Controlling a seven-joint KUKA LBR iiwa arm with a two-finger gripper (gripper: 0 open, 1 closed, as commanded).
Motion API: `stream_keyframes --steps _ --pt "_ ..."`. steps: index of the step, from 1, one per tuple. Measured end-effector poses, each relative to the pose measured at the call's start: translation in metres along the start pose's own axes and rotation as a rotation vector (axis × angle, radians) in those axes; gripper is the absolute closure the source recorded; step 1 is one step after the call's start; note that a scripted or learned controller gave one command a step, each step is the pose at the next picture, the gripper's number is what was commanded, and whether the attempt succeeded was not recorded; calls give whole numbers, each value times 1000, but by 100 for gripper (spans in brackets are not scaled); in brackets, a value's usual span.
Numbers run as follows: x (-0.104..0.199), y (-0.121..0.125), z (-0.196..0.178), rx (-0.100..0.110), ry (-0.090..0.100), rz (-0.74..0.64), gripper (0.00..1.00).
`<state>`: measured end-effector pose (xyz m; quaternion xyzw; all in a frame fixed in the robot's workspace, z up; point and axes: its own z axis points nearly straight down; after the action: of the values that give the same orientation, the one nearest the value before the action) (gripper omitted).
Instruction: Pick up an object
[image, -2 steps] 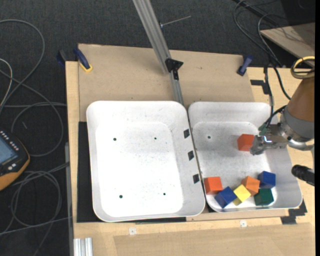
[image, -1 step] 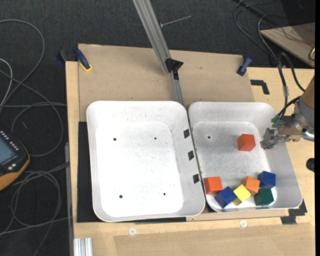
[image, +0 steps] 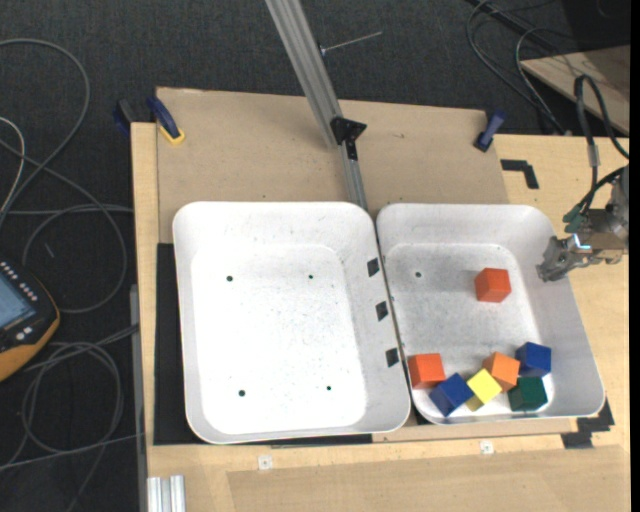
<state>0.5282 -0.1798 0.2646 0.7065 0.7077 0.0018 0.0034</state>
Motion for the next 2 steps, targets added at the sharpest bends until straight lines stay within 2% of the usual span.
stream_keyframes --steps 2 --pt "103 -6 -10 8 5 -5 100"
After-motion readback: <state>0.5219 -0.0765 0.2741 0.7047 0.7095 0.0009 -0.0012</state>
